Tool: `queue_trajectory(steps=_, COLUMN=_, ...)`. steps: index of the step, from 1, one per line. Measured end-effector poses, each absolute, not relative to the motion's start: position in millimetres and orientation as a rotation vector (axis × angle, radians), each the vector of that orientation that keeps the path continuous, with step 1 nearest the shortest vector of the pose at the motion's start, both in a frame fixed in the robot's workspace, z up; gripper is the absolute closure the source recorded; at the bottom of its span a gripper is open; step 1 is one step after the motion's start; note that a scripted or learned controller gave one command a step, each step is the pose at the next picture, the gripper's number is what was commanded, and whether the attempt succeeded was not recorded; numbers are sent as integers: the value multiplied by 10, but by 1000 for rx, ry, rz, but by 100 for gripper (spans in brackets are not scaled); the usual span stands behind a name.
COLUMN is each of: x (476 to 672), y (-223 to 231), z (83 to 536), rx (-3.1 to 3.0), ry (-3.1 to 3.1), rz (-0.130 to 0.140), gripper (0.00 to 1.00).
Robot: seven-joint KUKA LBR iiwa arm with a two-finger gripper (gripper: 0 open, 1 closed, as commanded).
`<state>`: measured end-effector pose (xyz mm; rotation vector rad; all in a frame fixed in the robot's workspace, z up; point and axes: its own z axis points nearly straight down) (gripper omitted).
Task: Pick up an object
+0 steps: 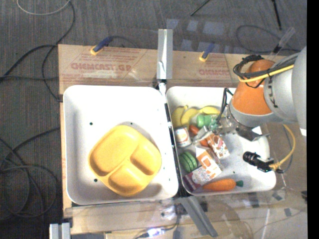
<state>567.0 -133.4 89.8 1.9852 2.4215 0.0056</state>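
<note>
Grey arm: I see it reach in from the right over the right bin [259,183].
Gripper [215,126]: low among the toys; I cannot tell its state.
Nearest objects: green piece [203,119], small carton [218,146], both just beside it.
Farther: bananas [185,115], carrot [219,185].
Left bin [79,108]: yellow divided plate [125,159].

The big grey arm [294,88] is seen reaching in from the right side. Its orange band [251,99] is bent down low, just above the wrist. The gripper [215,125] is pointed down and to the left. Black cables are looped over the top of the arm, and a yellow one is hung below.
</note>
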Motion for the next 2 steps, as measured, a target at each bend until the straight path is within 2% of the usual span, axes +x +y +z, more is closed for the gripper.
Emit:
queue_trajectory(steps=1, x=5703, y=-1331, z=1033, rx=1981, ry=2416, rz=16, gripper=100)
queue_trajectory(steps=2, x=6115, y=-822, z=1835, rx=1858, ry=2534, rz=-1, gripper=100)
